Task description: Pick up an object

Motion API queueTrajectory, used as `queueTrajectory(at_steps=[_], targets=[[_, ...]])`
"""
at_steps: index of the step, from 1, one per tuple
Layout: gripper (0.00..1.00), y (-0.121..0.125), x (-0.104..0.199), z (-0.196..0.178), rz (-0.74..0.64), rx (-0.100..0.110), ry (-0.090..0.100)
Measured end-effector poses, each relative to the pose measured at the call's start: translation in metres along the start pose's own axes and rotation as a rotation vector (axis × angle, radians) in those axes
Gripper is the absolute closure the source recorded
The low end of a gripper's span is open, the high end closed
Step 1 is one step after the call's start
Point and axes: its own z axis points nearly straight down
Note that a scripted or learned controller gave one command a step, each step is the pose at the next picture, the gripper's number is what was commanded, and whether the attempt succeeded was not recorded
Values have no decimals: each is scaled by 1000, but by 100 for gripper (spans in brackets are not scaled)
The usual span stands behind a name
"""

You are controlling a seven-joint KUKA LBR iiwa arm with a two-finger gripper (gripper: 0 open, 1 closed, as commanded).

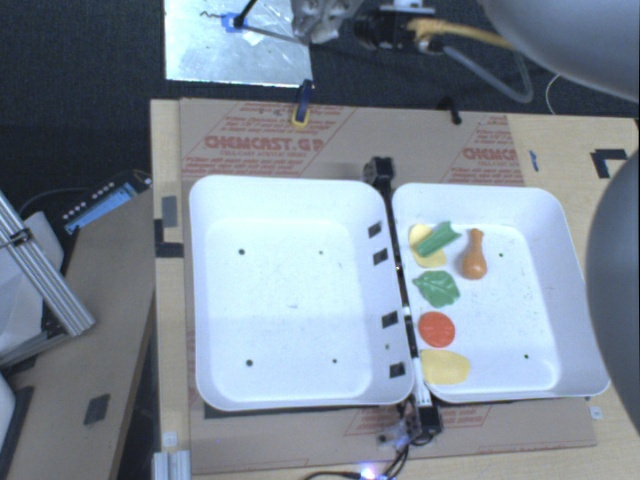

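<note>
Toy food pieces lie in the right bin point(560, 298), all gathered along its left side near the divide between the two bins. At the top of the group a green pepper-like piece point(440, 239) rests across a yellow piece point(421, 235), touching it. Just to their right lies an orange drumstick-shaped piece point(473, 255), its narrow end pointing up. Below these sits a green leafy piece point(437, 287), then a red round tomato-like piece point(436, 329), and nearest the front wall a yellow piece point(445, 368) just beside the red one. The left bin point(215, 298) stands alongside, joined to the right one by black clips. Part of the grey arm point(615, 298) looms at the right edge; I cannot tell how its tool stands.
</note>
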Motion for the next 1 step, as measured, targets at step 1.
queueTrajectory(at_steps=[1], targets=[[100,-26,0,1,0,3,0]])
